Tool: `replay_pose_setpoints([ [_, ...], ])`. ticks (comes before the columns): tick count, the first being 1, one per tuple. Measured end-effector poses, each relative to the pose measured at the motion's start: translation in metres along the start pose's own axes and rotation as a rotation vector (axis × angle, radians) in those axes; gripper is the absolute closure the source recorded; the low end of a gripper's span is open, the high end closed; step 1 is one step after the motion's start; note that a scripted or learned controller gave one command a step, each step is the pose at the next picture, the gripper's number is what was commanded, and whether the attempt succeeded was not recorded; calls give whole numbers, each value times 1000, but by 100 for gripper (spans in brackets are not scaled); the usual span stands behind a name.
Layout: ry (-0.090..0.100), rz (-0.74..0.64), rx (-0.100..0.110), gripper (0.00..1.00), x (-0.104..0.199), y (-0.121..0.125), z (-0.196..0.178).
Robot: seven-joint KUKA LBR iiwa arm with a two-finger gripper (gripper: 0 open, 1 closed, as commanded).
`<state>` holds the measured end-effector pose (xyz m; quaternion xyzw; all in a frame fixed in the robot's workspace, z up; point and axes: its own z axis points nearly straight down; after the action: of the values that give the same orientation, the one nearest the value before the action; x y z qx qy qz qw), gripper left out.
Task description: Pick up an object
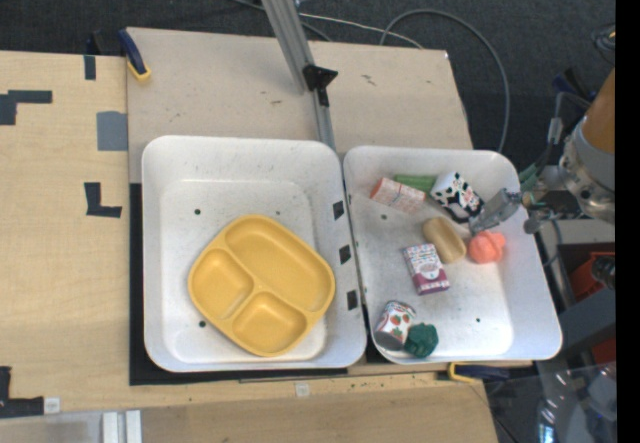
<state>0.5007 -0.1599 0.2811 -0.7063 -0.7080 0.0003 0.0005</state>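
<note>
Whether the jaws stand parted or closed cannot be told: the gripper (497, 211) is a small grey shape at the right rim of the right bin (530, 316), and nothing is visibly between its tips. It sits just above the orange ball (487, 247) and beside the black-and-white cow-patterned toy (457, 195).

Going from large to small: the left bin (165, 231) carries a yellow divided tray (262, 283), well apart from the arm. The right bin holds the candidates for picking: a pink-and-white packet (399, 194) with a green item (415, 180) just behind it, the cow toy, a tan oval piece (444, 238) touching or nearly touching the ball, a small pink carton (427, 268), and near the front rim a round printed cup (395, 322) next to a dark green lump (423, 339).

By my reading this is the approach step, with no object lifted. The next move calls for settling squarely over one item, likely the ball or cow toy, without nudging its close neighbours.
</note>
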Motion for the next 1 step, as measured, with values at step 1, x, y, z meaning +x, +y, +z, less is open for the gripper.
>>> replay_pose_setpoints([
  [1, 0, 0, 0, 0, 0, 0, 0],
])
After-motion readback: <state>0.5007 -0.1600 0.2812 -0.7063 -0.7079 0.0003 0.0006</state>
